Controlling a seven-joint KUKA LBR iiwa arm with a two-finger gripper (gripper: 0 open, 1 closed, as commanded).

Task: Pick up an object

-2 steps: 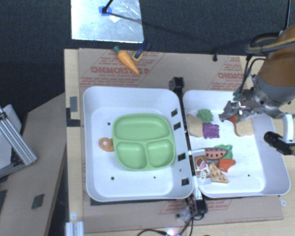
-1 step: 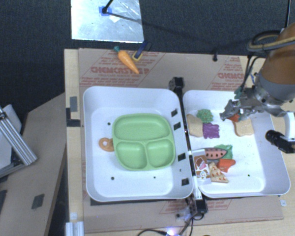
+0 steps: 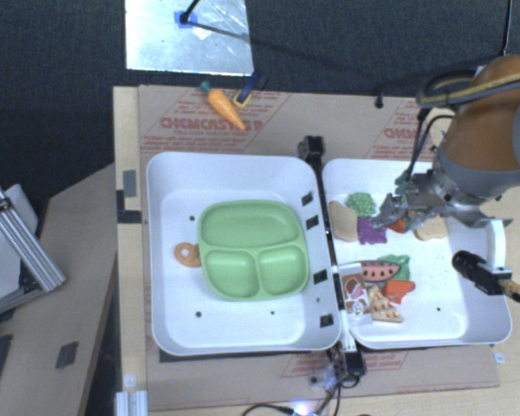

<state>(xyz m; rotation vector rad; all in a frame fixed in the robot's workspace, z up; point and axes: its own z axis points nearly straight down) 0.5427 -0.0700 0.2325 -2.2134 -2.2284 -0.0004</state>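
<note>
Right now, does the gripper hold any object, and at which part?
It cannot be told. The gripper is low in the right bin, at a purple toy, but its tips are too small and blurred to judge.

Arm (image 3: 494,137): cut off by right frame edge, upper right; only the wrist end is in frame.
Gripper (image 3: 388,215): fingertips merge with the clutter beneath; open or closed not readable.
Purple item (image 3: 370,230) and orange-red item (image 3: 399,224), centre-right, partly covered by the gripper; identity unclear.
Tan piece (image 3: 432,229) half hidden under the wrist.
Printed card (image 3: 355,290) at right bin (image 3: 477,332) lower left: print too small to read.
Metal frame (image 3: 13,232) cut by left edge.
</note>
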